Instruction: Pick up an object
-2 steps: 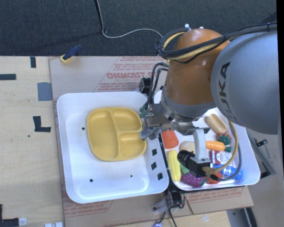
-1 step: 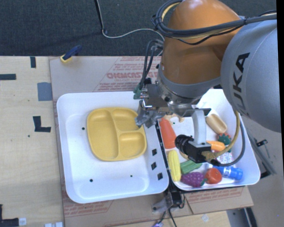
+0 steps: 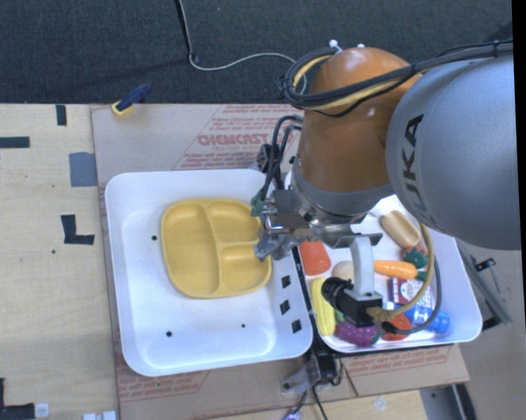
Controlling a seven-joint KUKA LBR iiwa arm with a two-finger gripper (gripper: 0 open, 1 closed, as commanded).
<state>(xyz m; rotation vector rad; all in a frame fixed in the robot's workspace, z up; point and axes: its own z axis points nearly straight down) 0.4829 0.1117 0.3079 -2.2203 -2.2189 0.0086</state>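
Note:
A yellow divided plate (image 3: 208,246) lies in the left bin (image 3: 142,341). The right bin (image 3: 462,292) holds several toy foods: an orange piece (image 3: 316,259), a tan bun (image 3: 399,227), a carrot (image 3: 396,269), a yellow piece (image 3: 323,311), purple grapes (image 3: 357,334) and a blue piece (image 3: 439,324). My gripper (image 3: 267,235) hangs low over the wall between the two bins, at the plate's right edge. The wrist and the big orange joint hide much of the right bin.
The bins stand on a cardboard sheet (image 3: 199,134) on the bench. A yellow and blue clip (image 3: 129,99) lies at the sheet's far left corner. The bare floor of the left bin shows in front of the plate.

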